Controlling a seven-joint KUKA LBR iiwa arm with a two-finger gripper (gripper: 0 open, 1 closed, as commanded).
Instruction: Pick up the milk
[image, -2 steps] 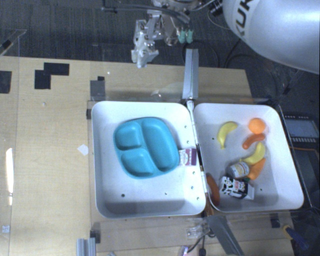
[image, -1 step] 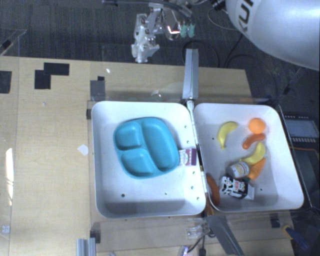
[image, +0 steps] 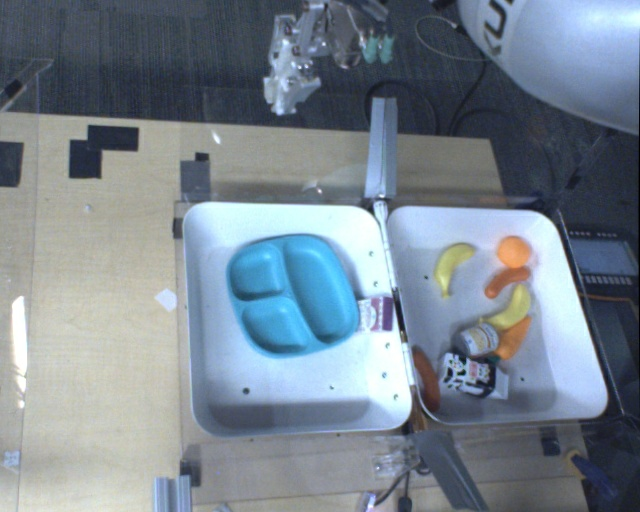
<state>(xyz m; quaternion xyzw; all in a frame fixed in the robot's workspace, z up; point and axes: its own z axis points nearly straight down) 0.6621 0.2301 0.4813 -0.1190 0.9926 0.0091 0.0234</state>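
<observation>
The milk (image: 470, 377), a small carton printed in black and white cow patches, is seen lying on its side on the floor of the right bin (image: 560, 330), close to that bin's near wall. Just above the milk a small can (image: 481, 339) is found, touching or almost touching the carton's upper edge. An orange carrot (image: 510, 340) is laid just right of the can, and a yellow banana (image: 513, 307) is rested against the carrot's upper end. Farther from the milk, toward the bin's far wall, a red-orange sausage-shaped piece (image: 506, 281), a round orange (image: 513, 250) and a second banana (image: 452, 266) are scattered. To the left of the milk, against the wall shared by the two bins, a brown elongated item (image: 426, 374) is lodged. Beyond that wall, the left bin (image: 215, 390) is occupied by a blue sectioned tray (image: 291, 293) with three compartments, which is set at a tilt, and a small purple-and-white packet (image: 377, 313) is placed at the tray's right edge, beside the dividing wall. The gripper (image: 292, 75) is held well apart from the milk, above the dark floor past the bench's far edge; whether its fingers are spread or pressed together cannot be told, and nothing is seen between them.
</observation>
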